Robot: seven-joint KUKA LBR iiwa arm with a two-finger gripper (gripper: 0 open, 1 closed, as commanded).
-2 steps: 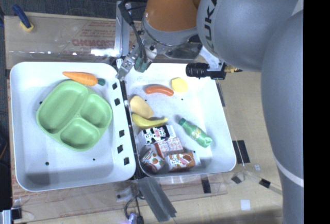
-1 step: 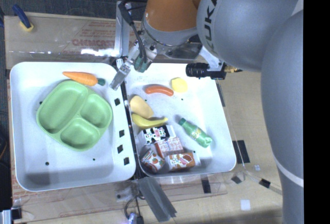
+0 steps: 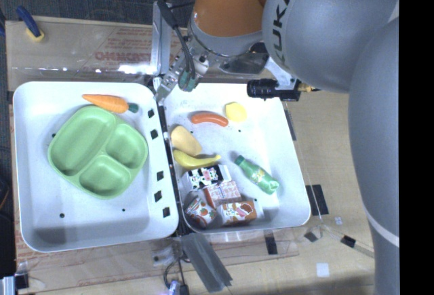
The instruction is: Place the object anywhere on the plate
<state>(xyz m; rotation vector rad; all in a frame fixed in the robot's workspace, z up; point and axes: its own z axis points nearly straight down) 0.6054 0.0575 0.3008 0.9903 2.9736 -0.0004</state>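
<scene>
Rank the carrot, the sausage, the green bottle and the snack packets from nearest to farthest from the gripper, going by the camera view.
From the gripper, at the bins' shared top edge:
1. carrot, left bin, above the green plate; sausage, right bin: too close to call.
2. green bottle, right bin, middle right.
3. snack packets, right bin's near end.

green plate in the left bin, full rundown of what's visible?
The green plate is a pale green divided dish with three compartments, rounded corners and raised dividers; it looks like matte plastic. It lies flat, right way up and turned at a slant, in the upper middle of the left bin. Nothing lies in its compartments. A toy carrot lies just beyond its upper edge, close to it or touching; I cannot tell which.
</scene>
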